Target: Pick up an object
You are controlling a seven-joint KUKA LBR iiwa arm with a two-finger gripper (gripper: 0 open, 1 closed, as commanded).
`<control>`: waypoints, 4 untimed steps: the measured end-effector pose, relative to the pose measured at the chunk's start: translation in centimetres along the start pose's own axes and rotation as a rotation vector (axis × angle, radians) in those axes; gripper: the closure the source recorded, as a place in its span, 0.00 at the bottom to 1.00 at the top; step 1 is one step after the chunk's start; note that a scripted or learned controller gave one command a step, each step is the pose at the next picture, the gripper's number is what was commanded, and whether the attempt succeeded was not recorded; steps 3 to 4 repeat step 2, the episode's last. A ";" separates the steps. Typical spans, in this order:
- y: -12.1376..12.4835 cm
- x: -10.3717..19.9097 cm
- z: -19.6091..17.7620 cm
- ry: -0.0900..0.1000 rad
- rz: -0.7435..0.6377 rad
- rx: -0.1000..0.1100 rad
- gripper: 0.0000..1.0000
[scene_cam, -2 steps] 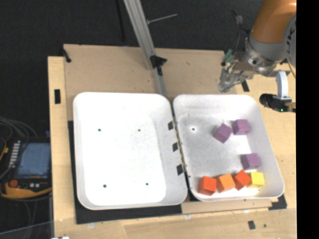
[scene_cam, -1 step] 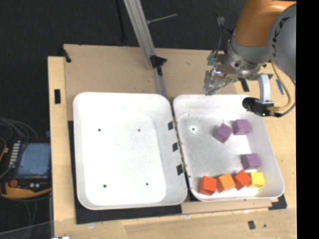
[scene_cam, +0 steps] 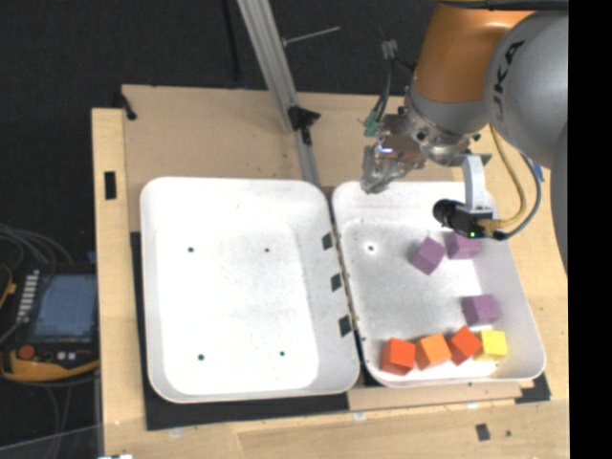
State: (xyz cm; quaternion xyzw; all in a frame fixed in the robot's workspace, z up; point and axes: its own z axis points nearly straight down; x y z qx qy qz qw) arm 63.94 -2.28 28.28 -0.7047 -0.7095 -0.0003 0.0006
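Camera view: right bin point(scene_cam: 382, 256) holds three purple, three orange, one yellow block point(scene_cam: 493, 342).

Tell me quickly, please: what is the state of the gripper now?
Gripper: above the right bin's far-left corner; open or closed cannot be told.

**Matt Blocks, Glossy Arm**

The two shallow white plastic bins point(scene_cam: 239, 285) look smooth and faintly speckled. They sit on a matt, pale brown wooden worktop point(scene_cam: 210, 132). In the right bin, small foam-like cubes, purple point(scene_cam: 428, 254), orange point(scene_cam: 398, 356) and yellow point(scene_cam: 493, 342), appear matt. Above them, the arm's orange band point(scene_cam: 464, 41) shines glossy.
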 end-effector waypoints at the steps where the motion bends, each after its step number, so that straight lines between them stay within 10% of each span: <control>1: -0.4 4.5 0.5 0.000 0.000 0.001 1.00; 4: -1.6 9.0 2.6 -0.001 0.001 0.002 1.00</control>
